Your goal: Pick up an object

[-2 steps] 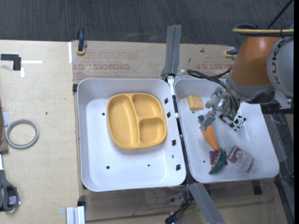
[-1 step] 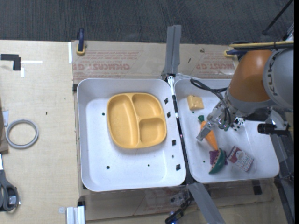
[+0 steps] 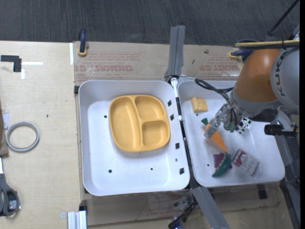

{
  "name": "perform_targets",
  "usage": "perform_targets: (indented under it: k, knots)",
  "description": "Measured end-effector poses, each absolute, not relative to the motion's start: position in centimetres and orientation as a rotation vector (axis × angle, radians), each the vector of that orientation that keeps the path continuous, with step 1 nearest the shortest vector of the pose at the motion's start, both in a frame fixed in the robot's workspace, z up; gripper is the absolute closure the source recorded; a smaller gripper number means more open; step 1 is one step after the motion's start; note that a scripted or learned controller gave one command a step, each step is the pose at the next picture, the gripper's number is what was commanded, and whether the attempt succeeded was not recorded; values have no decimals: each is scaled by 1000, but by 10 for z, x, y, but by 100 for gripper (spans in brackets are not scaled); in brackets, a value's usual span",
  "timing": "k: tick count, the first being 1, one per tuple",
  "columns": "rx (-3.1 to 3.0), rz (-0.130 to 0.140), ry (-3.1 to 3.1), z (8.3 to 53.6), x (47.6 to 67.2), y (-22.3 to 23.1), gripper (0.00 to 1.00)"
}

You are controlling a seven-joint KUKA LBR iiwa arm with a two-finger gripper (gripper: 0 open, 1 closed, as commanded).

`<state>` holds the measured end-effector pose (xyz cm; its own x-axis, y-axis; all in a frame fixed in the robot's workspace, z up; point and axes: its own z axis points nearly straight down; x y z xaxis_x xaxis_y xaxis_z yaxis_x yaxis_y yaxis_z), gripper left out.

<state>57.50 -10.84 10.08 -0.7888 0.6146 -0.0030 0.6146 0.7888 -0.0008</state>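
Seen from above, at a slant: two shallow white bins side by side on a pale wooden bench [image 3: 38,175]. In the left bin [image 3: 90,166], a yellow three-compartment plate [image 3: 139,123], lying flat toward the upper middle. In the right bin [image 3: 267,171], several small things: a pale yellow block [image 3: 199,105] near the upper left corner; an orange carrot-like piece [image 3: 218,140] near the middle, slanting down to the right; a dark green and purple item [image 3: 222,165] below it, toward the front wall; a small red and white packet [image 3: 245,161] just beside that on the right, tilted. A small green bit [image 3: 206,123] just left of the carrot's upper end.

Reaching in from the right over the right bin, the grey arm with its orange band [image 3: 257,78]. Gripper [image 3: 213,128] low over the bin, right at the upper end of the orange piece, apparently touching or just above it. Fingers metallic and close together; impossible to tell whether pressed shut or pinching anything.

On the bench, far left, a grey ring [image 3: 21,136]. At the lower left edge, scissors handles [image 3: 8,200]. Behind the bins, brown cardboard [image 3: 124,61] with red print.
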Motion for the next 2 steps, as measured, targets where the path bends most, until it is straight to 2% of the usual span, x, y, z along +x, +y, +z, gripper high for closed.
perform_targets:
  k: [1, 2]
  knots:
    - [1147, -1, 2924, 92, 577, -100, 100]
    - [1248, -1, 2880, 192, 618, -81, 100]
